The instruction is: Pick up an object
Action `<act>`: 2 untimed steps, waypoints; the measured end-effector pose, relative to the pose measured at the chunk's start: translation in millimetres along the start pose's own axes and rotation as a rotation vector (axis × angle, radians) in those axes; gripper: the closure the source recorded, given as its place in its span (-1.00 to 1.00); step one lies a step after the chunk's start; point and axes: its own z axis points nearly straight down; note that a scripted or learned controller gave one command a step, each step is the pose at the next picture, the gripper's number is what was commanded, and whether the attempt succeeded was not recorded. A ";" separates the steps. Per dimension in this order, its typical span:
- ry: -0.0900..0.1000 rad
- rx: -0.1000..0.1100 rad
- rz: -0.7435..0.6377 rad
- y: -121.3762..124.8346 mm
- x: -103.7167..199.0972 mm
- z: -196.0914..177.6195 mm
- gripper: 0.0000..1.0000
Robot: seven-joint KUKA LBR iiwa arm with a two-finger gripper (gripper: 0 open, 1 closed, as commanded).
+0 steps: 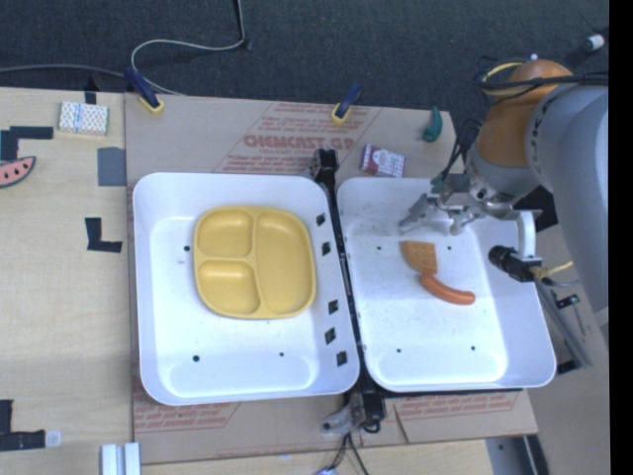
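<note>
Nearest the camera, along the front of the tabletop [59,364], two white bins sit side by side. Within the right bin [514,359] lie a toy hot dog [447,291] and, touching its upper left end, a tan waffle-like piece [419,256]. Both rest on the bin floor, just below and slightly left of the end effector [435,212], apart from it. Its fingers are spread, with nothing between them. Over in the left bin [158,364] sits a yellow divided plate [254,262]. Farther back, on the cardboard sheet, a small red-and-white packet [382,160] lies beside a green clip [433,124].
</note>
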 end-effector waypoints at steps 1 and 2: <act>0.001 0.002 0.002 8.5 30.9 19.8 -1.00; 0.003 0.002 0.001 10.3 69.3 20.2 -1.00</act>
